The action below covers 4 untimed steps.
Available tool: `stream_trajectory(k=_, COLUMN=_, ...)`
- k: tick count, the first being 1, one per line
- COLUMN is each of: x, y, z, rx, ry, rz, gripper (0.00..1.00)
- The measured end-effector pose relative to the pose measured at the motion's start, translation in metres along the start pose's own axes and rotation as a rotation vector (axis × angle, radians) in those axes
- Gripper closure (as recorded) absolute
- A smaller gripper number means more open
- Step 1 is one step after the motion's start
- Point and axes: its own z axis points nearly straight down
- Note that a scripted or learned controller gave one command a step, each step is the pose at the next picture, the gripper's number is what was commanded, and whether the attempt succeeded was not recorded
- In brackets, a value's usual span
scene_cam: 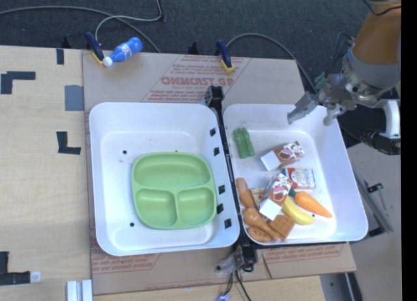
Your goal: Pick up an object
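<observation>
Overhead, gripper [313,112]: fingers spread apart with nothing between them, hanging over the upper right rim of the right bin [345,163].
Arm: enters from the right, orange band above the wrist.
Objects to pick: all lying in the right bin, apart from the gripper.
Green piece [243,142]: near the divider, upper left of the bin.
Carrot [313,204]: beside the banana [297,211], lower right.
Left bin [107,163]: holds a green divided plate [174,189].

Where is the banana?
The banana lies near the front of the right bin, touching the carrot, with the waffle just left of it.
</observation>
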Motion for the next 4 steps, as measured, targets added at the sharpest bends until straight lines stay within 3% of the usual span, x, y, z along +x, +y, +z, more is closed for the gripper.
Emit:
stream_trajectory(k=1, x=-0.017, y=-0.016, z=0.16, rx=-0.022, ry=-0.008, rz=0.0, gripper=0.0)
stream_trajectory(k=2, x=-0.003, y=-0.009, z=0.163, rx=-0.033, ry=-0.01, rz=-0.001, gripper=0.0)
stream_trajectory(k=3, x=0.046, y=0.033, z=0.13, rx=-0.002, ry=0.0, rz=-0.001, gripper=0.0)
stream_trajectory(k=4, x=0.042, y=0.054, z=0.171, rx=-0.001, ry=-0.001, rz=0.0, gripper=0.0)
